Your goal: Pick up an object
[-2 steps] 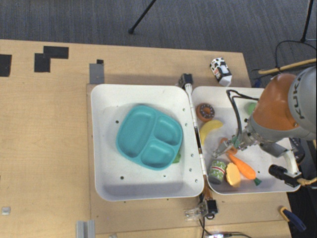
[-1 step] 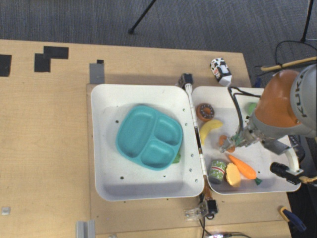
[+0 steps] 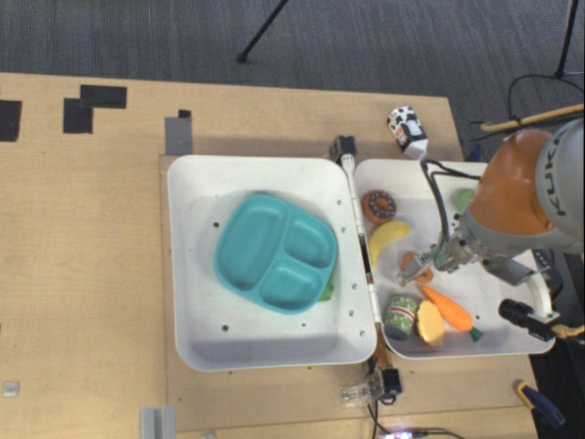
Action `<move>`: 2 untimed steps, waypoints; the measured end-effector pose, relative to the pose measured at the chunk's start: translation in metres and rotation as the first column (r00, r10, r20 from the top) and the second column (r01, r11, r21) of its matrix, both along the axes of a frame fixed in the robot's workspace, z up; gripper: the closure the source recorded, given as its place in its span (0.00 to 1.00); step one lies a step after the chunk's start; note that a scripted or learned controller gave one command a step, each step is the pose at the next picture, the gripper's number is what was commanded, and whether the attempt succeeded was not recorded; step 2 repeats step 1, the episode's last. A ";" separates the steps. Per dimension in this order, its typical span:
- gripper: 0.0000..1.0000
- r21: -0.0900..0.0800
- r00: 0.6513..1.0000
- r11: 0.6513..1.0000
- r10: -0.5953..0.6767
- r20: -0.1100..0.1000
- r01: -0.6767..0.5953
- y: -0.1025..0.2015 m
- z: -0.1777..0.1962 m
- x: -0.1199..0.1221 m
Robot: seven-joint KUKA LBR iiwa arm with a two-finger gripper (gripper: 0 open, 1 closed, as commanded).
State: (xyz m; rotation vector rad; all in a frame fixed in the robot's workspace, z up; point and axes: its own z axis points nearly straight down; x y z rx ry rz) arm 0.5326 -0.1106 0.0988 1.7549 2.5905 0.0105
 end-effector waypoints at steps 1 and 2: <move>0.00 -0.006 0.982 0.982 0.188 0.003 -0.188 0.001 -0.011 -0.031; 0.00 -0.006 0.982 0.982 0.188 0.003 -0.188 0.001 -0.011 -0.031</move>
